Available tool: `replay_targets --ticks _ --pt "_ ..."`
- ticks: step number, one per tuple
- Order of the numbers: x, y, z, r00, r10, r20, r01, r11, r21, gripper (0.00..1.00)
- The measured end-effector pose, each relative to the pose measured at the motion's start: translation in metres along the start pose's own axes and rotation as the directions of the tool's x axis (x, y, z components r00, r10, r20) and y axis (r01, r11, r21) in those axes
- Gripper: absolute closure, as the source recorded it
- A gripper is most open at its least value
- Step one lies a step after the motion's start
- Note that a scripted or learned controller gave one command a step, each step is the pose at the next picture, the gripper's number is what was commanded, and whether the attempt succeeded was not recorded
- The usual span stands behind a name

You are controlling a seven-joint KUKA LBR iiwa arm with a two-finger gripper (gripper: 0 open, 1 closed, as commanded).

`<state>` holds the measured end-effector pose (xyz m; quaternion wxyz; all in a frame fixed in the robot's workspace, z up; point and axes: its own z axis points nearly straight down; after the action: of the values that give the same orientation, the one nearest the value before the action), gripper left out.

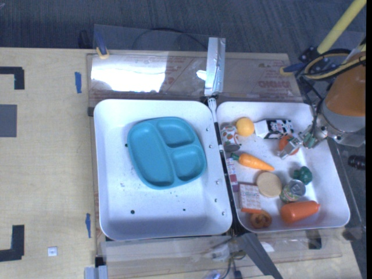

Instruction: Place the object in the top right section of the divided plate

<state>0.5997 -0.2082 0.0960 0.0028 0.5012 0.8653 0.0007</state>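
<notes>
Starting at the left, the pale wooden bench (40,156) carries black corner marks and bits of blue tape, and beside it sits the left bin (116,214), a shallow white tray. Lying in that bin, a little above its middle, is the blue divided plate (152,156), with one large section on its left and two smaller ones on its right; all three sections are bare. Behind the bins a clear plastic sheet (139,71) and a strip of cardboard lean against the back edge. The right bin (337,196) touches the left one along a shared rim and holds the loose objects: a small printed cup (229,133) near the rim, a yellow ball (245,127) just beside it, a black-and-white cow-patterned item (278,125), a carrot (254,161) lying at a slant, a flat printed card (250,197), a tan round disc (269,184), a brown doughnut-like piece (260,219) at the front edge, a small tin (294,189), a dark green piece (302,174) and an orange-red pepper shape (299,210). The gripper (293,144) hangs low over the upper right part of this bin, with an orange-and-grey object right at its tip (whether its fingers are closed on that object, I cannot tell).
</notes>
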Motion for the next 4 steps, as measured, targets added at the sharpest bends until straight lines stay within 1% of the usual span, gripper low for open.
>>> replay_targets --ticks 1,2,3,4 --pt "0.078 0.06 0.006 0.994 -0.109 0.0 0.109 0.994 -0.005 1.0" --pt "0.167 0.04 -0.092 0.878 -0.478 -0.001 0.478 0.878 -0.002 1.0" --pt "0.096 0.002 -0.014 0.643 -0.766 -0.008 0.766 0.643 0.0 1.0" --pt "0.207 0.036 -0.092 0.717 -0.697 0.002 0.697 0.717 -0.005 1.0"
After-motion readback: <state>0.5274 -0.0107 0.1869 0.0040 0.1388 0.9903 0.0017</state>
